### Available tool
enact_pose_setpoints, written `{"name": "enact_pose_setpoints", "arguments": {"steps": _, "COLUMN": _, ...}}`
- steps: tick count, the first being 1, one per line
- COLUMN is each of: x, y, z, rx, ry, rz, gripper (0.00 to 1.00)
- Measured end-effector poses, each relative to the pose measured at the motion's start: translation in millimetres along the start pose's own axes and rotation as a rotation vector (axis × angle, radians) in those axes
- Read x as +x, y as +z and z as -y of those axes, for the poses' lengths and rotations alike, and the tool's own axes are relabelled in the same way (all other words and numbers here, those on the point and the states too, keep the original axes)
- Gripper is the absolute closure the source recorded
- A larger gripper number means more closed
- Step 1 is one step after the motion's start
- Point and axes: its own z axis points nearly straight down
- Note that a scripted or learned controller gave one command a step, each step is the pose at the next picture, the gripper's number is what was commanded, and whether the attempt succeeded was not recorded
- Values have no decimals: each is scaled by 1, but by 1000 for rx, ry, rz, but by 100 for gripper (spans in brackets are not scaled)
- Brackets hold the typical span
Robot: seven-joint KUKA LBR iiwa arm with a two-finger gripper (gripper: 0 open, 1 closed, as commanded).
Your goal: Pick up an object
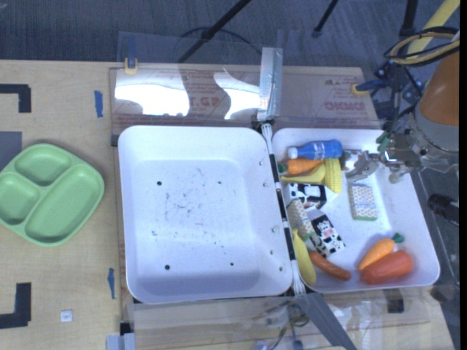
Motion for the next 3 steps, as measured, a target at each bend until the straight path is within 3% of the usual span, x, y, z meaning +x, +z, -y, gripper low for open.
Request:
{"name": "enact_pose_setpoints", "arguments": {"steps": 1, "x": -46, "y": 133, "z": -34, "rx": -1, "ry": 23, "rz": 1, "gripper": 0}}
{"name": "enact_pose_setpoints", "arguments": {"steps": 2, "x": -47, "y": 123, "z": -34, "rx": -3, "ry": 25, "rz": 1, "gripper": 100}}
{"name": "enact_pose_setpoints", "arguments": {"steps": 3, "x": -2, "y": 29, "z": -105, "rx": -4, "ry": -84, "rz": 2, "gripper": 100}}
